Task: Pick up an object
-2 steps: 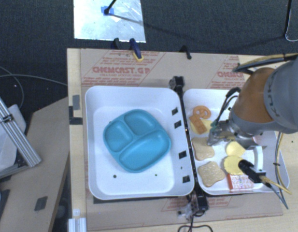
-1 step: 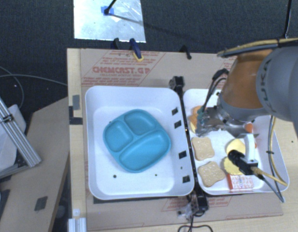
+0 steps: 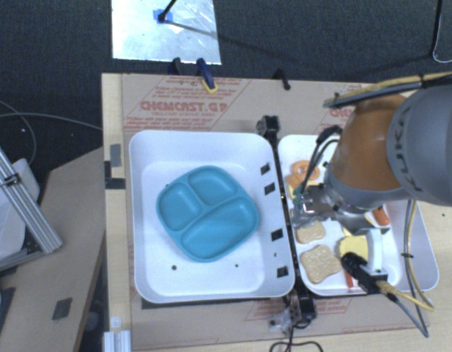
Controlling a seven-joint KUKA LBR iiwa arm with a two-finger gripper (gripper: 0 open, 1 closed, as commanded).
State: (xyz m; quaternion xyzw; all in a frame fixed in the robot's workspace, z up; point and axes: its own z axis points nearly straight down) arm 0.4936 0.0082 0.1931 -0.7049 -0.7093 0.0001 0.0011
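Grey arm [image 3: 401, 152] in from the right, orange-banded above the wrist; gripper [image 3: 308, 207] pointed low, leftward

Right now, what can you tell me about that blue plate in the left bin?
The blue plate looks like smooth plastic, rounded in outline, with raised ridges dividing it into three compartments: two smaller ones toward the top and one larger below. It lies flat, right side up, slightly turned, near the middle of the left bin, resting on its floor. Nothing lies in it, and nothing else touches it.
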